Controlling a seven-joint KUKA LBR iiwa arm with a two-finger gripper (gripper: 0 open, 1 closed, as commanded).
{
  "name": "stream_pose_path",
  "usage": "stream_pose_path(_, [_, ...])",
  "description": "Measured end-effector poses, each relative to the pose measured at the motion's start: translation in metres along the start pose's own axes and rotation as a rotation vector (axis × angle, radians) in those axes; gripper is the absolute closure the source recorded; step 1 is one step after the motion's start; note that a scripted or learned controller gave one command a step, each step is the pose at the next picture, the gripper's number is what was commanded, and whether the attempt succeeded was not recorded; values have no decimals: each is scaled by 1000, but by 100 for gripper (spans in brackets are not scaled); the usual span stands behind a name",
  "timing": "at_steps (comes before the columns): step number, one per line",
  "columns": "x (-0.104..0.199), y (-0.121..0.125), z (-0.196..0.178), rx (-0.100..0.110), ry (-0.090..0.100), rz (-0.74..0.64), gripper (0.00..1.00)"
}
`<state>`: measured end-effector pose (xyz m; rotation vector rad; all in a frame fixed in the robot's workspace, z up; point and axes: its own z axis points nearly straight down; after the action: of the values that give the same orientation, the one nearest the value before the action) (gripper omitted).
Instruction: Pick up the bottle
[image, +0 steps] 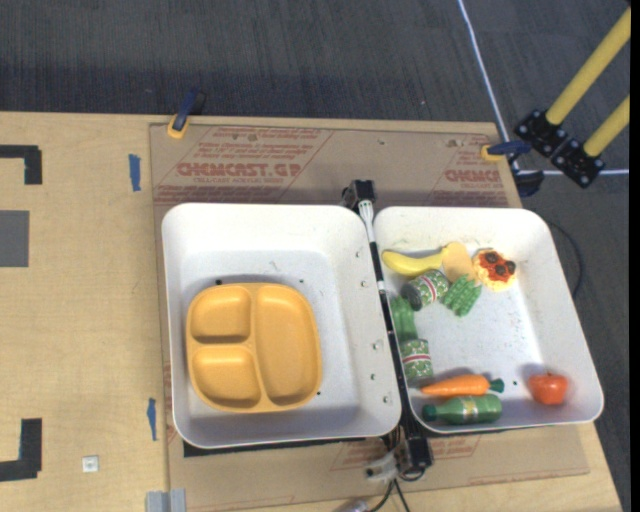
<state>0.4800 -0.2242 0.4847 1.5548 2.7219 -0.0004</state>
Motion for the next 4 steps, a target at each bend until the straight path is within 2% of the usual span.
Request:
stream_pose_path(1, [0, 0, 0, 0, 0, 0, 0])
stream_pose_path(2, [-1, 1, -11, -3, -6, -1, 100])
stream_pose_path(3, [-1, 1, -11, -3, -5, -1, 0])
stream_pose_path(4, [-1, 2, -22, -6, -12, -2, 100])
